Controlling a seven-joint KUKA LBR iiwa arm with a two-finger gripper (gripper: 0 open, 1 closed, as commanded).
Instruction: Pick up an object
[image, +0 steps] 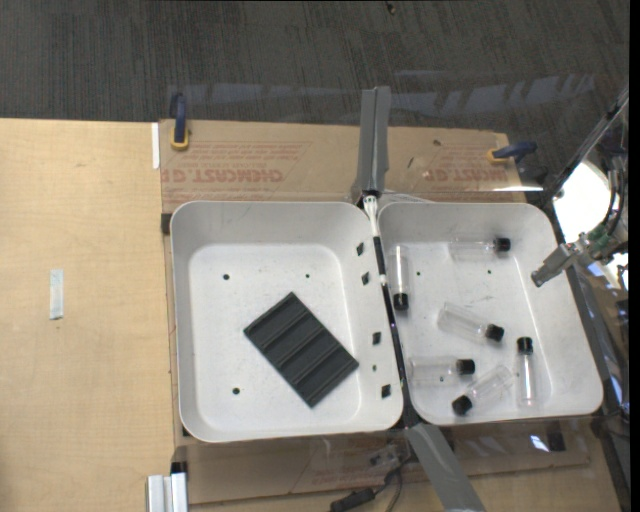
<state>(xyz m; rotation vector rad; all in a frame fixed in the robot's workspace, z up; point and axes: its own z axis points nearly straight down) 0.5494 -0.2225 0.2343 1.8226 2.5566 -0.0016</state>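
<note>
Camera view: at far left, pale wooden table. On it, brown cardboard sheet under both bins, with a blue clamp at its far left corner.

In the shallow white left bin, a dark grey ribbed rectangular slab, lying flat and turned at a slant, near the middle of the floor, well apart from the gripper.

In the shallow white right bin, six clear plastic vials with black caps, all lying down:
- one along the left wall
- one near the far wall, closest to the gripper
- one mid-floor
- two at the near edge, just beside each other
- one by the right wall

At far right, grey gripper over the right bin's right rim, pointing down-left, holding nothing visible, apart from every vial. Cannot tell whether spread or pressed together.
</note>
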